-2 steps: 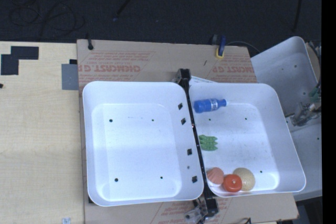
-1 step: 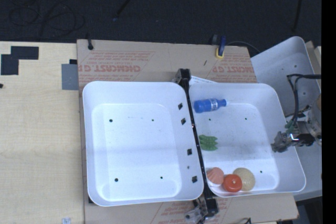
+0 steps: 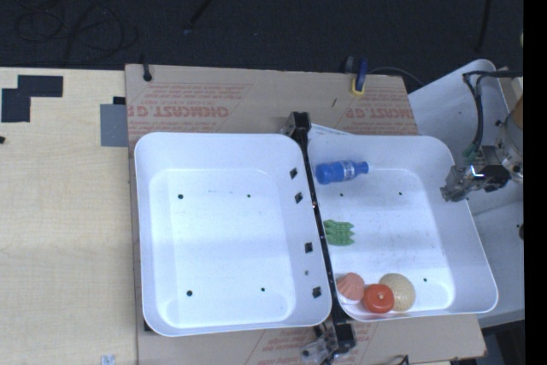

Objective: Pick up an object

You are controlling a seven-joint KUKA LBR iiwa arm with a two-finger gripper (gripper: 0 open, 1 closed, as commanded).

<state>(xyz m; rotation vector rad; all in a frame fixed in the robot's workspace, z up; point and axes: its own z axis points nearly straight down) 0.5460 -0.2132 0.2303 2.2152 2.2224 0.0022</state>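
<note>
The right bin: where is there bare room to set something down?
In the right bin, the middle and right floor is bare, between the blue bottle, green toy and far wall. The near-left corner is crowded: red ball, tan ball, pink piece.

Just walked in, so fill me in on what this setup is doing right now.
A robot arm is set to pick an object out of the right bin. Its gripper sits at that bin's right rim, with nothing visibly held. In the bin lie a blue bottle near the far edge, a small green object by the divider, and an orange-red round piece with a tan ball at the near edge. The left bin sits beside it.
</note>
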